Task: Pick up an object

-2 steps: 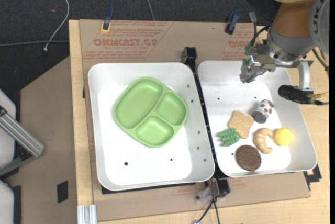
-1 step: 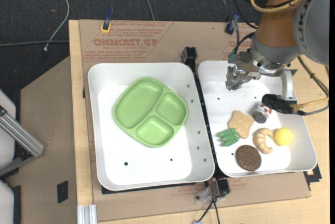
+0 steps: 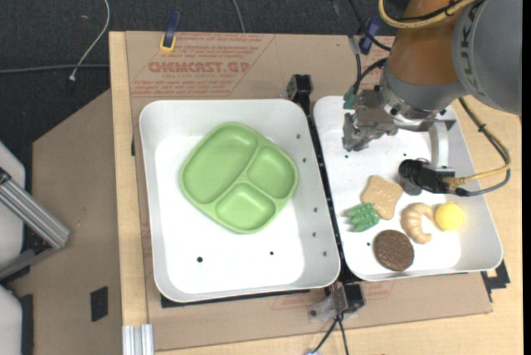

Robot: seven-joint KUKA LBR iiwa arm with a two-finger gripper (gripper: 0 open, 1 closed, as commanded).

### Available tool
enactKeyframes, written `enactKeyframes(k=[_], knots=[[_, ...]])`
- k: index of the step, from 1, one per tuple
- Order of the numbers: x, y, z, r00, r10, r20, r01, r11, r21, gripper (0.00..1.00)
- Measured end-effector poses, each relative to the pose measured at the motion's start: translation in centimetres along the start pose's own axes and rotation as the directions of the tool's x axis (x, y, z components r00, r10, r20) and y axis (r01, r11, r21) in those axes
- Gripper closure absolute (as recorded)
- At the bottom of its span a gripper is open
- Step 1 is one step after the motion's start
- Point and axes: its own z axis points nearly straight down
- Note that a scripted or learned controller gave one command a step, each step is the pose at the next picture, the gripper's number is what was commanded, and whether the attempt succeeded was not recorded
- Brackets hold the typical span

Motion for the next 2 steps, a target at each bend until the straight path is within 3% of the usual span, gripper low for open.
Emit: enactKeyframes(k=[2], knots=[[9.4, -3.6, -0.3, 1.000, 0.000, 0.001, 0.000, 1.000, 0.003, 1.00]])
